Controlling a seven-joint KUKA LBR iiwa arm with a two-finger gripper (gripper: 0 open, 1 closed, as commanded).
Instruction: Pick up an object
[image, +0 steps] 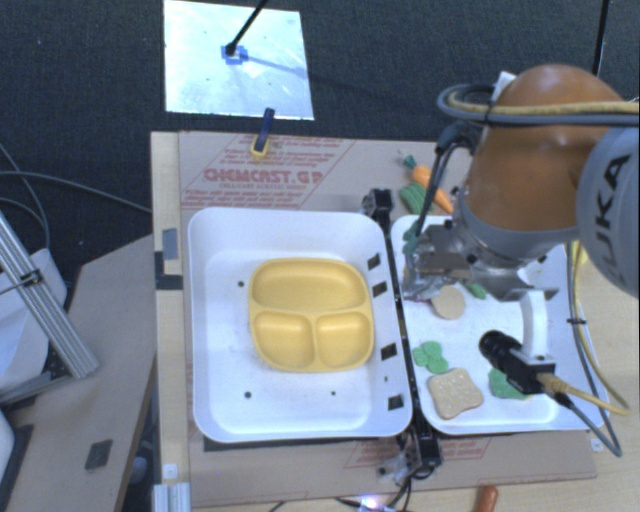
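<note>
The arm's orange band and grey wrist hang over the right bin (452, 421), hiding most of its back half. My gripper (432, 268) reaches down near the bin's left wall, just above a round tan cookie-like piece (450, 303). A toast slice (455, 392) lies at the bin's front, with green round pieces (431, 356) beside it and a green leafy piece (505, 385) further right. A carrot (430, 186) and a green item (414, 198) sit at the bin's back edge.
The left bin (220, 400) holds a yellow three-compartment plate (310, 312). A black cylinder with a cable (512, 364) hangs off the arm over the right bin's front. A shiny square sheet (238, 60) lies behind the bins.
</note>
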